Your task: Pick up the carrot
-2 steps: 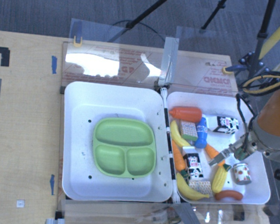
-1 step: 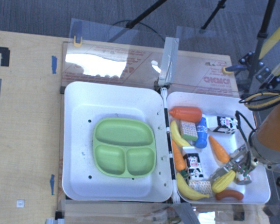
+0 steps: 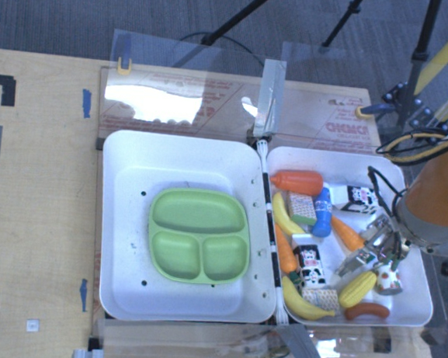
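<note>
— So, where is the carrot [image 3: 348, 235] now?

— It lies in the right bin [image 3: 414, 308], in the middle part, a bit toward the right wall. It is orange and short, and it lies at a slant. Its upper end is just beside a blue bottle [image 3: 323, 215].

— And the gripper [image 3: 367, 257]?

— It hangs over the same bin, near the right wall, on the grey arm with the orange band [image 3: 442, 193]. The metal fingers point down and left, and their tips are just beside the lower end of the carrot. I see no object between them. Whether they are apart or together, I cannot tell; they blur with the things under them.

— What else lies in that bin?

— A long yellow banana [image 3: 295, 297] along the left wall and the near edge, a red-orange piece [image 3: 296, 180] at the far edge, and a small black-and-white carton [image 3: 310, 265].

— And the left bin [image 3: 120, 204]?

— It bears a green tray [image 3: 199, 236] with three compartments, about in its middle.
</note>
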